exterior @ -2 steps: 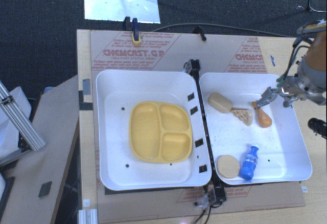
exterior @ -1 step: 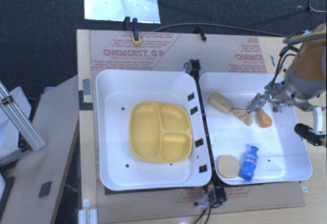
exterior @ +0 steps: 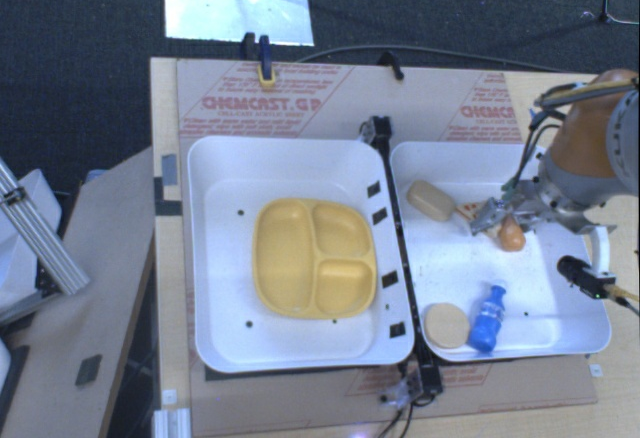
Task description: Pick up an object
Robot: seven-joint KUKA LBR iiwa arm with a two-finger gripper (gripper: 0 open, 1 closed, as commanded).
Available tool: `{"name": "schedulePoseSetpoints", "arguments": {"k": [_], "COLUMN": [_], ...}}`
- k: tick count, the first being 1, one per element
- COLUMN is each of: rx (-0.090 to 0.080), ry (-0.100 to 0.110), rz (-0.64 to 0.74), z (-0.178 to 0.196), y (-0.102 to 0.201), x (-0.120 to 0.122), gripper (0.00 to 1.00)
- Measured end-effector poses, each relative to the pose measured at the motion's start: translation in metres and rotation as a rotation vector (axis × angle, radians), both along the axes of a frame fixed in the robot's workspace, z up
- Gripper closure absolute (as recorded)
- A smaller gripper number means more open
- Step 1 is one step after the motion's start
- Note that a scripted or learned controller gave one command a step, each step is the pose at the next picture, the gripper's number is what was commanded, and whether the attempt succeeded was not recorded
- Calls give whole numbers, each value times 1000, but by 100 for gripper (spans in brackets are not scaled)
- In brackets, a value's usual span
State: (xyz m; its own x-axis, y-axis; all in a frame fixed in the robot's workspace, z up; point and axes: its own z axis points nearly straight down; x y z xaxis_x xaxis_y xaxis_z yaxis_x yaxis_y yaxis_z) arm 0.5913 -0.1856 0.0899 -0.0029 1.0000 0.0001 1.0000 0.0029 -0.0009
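Bins are sitting side by side on the bench, and the arm (exterior: 590, 141) is reaching into the right bin (exterior: 570, 331) from the right side. The gripper (exterior: 500, 218) is hanging low over the upper part of this bin, just beside a small orange object (exterior: 511, 235), which is probably the thing it is going for. Whether the claw is apart or together, I cannot tell, because the metal parts are blurring together from this height. The orange object is lying on the bin floor, touching or nearly touching the gripper, and nothing is showing that it is being lifted.

Other candidates are also lying in the same bin: a tan brush with a wooden handle (exterior: 434, 200) at the upper left, a blue bottle (exterior: 487, 320) and a round beige disc (exterior: 447, 325) near the lower edge. The left bin (exterior: 215, 256) is holding a yellow divided plate (exterior: 314, 258), well apart from the gripper.
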Motion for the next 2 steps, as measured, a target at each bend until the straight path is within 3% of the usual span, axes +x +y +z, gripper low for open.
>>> {"name": "schedulePoseSetpoints", "arguments": {"k": [1, 2], "rx": [-2, -2], "ry": [-5, -7], "rz": [0, 1], "z": [14, 77], "y": [-1, -1], "x": [1, -1], "gripper": [100, 100]}}
